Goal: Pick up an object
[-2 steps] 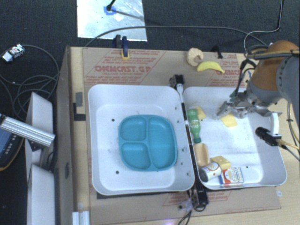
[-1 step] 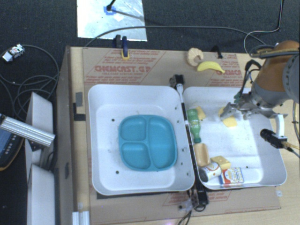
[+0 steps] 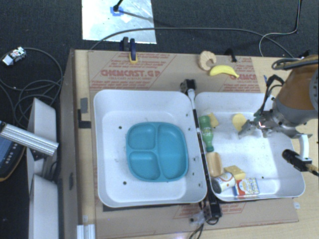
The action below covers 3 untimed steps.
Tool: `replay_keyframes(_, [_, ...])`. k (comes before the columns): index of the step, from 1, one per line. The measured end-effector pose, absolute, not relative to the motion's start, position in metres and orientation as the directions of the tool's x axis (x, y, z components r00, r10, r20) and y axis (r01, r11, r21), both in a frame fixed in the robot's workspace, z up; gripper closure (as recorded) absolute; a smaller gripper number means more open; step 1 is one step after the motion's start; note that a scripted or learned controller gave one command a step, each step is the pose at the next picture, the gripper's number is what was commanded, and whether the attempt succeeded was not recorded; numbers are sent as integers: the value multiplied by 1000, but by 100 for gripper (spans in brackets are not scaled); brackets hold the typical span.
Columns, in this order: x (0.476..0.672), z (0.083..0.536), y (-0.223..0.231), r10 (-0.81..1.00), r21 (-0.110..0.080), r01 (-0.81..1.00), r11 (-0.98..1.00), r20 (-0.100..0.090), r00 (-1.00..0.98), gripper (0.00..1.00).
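Camera view looks down on two white bins: the left bin (image 3: 107, 133) bears a blue divided plate (image 3: 156, 151), and the right bin (image 3: 284, 180) has the gripper (image 3: 249, 128) low over its 12 o'clock half, its fingers spread open with nothing between them. A yellow lemon (image 3: 239, 119) lies just at the gripper's 10 o'clock. A green bottle (image 3: 206, 132) rests along the bin's 9 o'clock wall, a small carton (image 3: 246, 186) at 6 o'clock. A banana (image 3: 223, 71) lies on the bench beyond

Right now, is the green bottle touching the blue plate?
Apart. The camera view shows the green bottle in the right bin and the blue plate in the left bin, with both bins' walls between them.
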State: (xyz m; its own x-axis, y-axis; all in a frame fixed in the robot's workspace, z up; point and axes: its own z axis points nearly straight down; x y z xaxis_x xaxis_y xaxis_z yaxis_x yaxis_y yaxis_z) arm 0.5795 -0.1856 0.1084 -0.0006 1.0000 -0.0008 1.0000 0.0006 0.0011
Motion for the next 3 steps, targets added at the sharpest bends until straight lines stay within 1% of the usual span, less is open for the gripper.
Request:
replay_keyframes(1, [656, 85, -155, 1000, 3, 1000, 4, 0, -4, 0])
replay_keyframes(2, [649, 85, -163, 1000, 2, 1000, 2, -1, -2, 0])
replay_keyframes(3, [651, 96, -163, 1000, 5, 1000, 4, -2, -4, 100])
